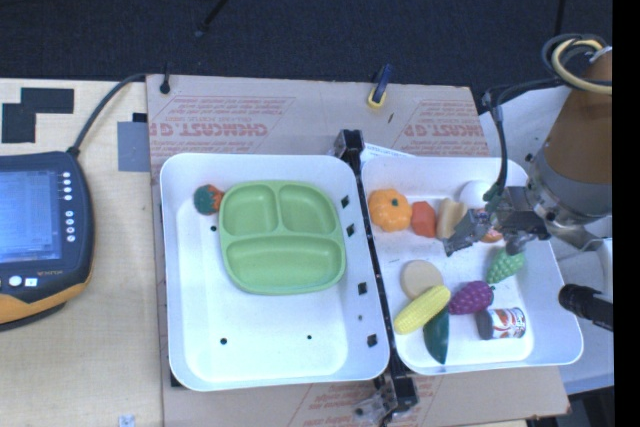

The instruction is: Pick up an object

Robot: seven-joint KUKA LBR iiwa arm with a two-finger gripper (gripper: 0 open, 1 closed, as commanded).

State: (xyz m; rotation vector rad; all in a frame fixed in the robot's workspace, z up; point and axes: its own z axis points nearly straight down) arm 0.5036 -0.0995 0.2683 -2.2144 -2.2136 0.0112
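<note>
Toy food crowded in the right bin [560, 340]: orange [389, 210], red piece [424, 218], corn [421, 309], purple grapes [472, 296], green grapes [505, 266], can [507, 323]. Risk of pinching between neighbours and closing on nothing, or of nudging the packed pieces aside. Reaching in from the right, gripper [470, 233] low over the bin's upper middle, near the red piece. Cannot tell whether open or closed; nothing seen held.

The worktop [120, 355] carries a cardboard sheet [300, 120]. Two white bins sit on that sheet: the left bin [190, 315] touches the right bin [560, 340]. Left of the sheet lies a control pendant [40, 230].
</note>
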